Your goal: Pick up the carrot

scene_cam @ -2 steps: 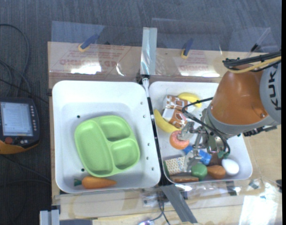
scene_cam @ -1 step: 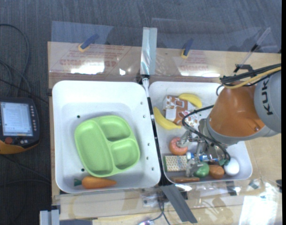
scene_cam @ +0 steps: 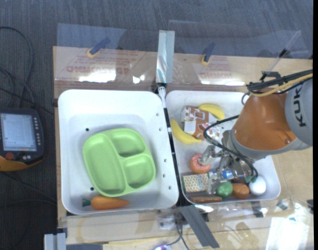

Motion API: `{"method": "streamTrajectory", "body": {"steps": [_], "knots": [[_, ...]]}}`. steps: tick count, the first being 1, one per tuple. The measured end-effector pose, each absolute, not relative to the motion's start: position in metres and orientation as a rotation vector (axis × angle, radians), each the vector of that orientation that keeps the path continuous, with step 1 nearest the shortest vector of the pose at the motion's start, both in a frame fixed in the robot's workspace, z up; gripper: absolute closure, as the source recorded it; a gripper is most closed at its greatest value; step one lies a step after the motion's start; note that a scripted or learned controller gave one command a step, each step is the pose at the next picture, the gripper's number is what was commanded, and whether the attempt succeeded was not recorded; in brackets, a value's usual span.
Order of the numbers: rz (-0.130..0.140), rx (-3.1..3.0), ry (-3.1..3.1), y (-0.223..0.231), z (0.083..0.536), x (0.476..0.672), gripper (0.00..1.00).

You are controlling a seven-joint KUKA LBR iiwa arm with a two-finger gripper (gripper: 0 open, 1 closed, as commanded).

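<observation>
Orange carrot [scene_cam: 108,203] lies at your left bin's [scene_cam: 70,155] near wall. Your end effector [scene_cam: 221,172] hangs over the right bin's [scene_cam: 272,187] clutter; I cannot tell its grip.

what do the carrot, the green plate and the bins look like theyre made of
Carrot: probably moulded plastic toy food, with flat uniform orange and a smooth green stub. Green plate: likely plastic, with rounded moulded compartments, even colour and a soft sheen. Bins: white plastic by the look, with smooth walls and rounded corners; the exact finish is hard to tell.
</observation>
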State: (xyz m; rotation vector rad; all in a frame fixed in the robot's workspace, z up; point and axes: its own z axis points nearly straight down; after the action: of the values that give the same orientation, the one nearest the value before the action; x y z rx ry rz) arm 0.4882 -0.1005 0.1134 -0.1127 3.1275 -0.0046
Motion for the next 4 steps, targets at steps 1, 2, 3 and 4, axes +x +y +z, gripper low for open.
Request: {"method": "streamTrajectory", "body": {"steps": [1,2,3,4], "knots": [[-0.004,-0.188,3.124,-0.076,0.264,0.506,1.0],[-0.001,0.119,3.131,-0.08,0.355,0.515,1.0],[0.003,0.163,3.142,0.044,0.232,0.509,1.0],[0.001,-0.171,3.142,0.107,0.152,0.511,1.0]]}}
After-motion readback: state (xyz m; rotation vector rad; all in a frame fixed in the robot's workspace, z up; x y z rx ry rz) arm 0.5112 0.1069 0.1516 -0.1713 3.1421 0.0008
